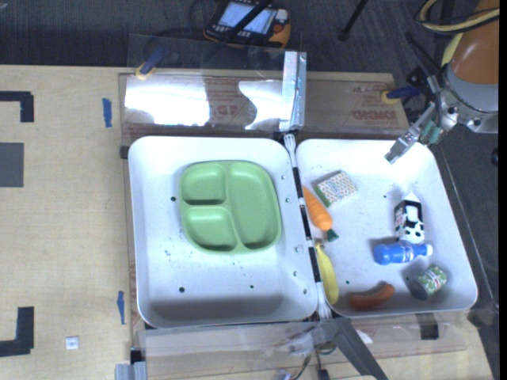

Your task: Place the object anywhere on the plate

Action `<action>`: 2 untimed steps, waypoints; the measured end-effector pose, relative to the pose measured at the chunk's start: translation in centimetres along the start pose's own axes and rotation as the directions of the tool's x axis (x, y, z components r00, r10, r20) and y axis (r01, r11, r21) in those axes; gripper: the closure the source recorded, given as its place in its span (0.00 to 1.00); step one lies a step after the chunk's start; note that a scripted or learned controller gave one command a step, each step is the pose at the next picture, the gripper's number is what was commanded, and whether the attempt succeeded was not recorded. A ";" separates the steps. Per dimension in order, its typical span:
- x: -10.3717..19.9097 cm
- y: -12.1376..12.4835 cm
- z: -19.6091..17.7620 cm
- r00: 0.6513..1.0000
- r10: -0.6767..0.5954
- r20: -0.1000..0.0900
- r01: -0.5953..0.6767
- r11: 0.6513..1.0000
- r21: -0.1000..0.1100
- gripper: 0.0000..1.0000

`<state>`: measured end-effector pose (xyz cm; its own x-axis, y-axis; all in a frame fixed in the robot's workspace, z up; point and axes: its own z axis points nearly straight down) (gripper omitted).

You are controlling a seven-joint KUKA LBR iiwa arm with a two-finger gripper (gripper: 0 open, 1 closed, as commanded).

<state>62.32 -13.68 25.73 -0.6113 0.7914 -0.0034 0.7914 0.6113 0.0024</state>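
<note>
Matt green plastic plate lies in a glossy white plastic bin on pale wood-grain bench.

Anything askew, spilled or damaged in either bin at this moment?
Nothing looks spilled or broken. The green plate sits flat in the left bin. In the right bin, the carrot and banana lie tight against the divider, and the blue bottle lies on its side. The gripper hovers over the far corner.

Bright overhead light, harsh glare on clear panel.
</note>
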 end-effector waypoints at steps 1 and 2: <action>-1.8 3.0 -7.8 0.961 -0.278 0.002 0.278 0.961 -0.001 1.00; 0.4 4.9 -14.5 0.873 -0.487 0.003 0.487 0.873 -0.002 1.00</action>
<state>65.88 -10.29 40.28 -0.9194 0.3932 -0.0071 0.3932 0.9195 0.0024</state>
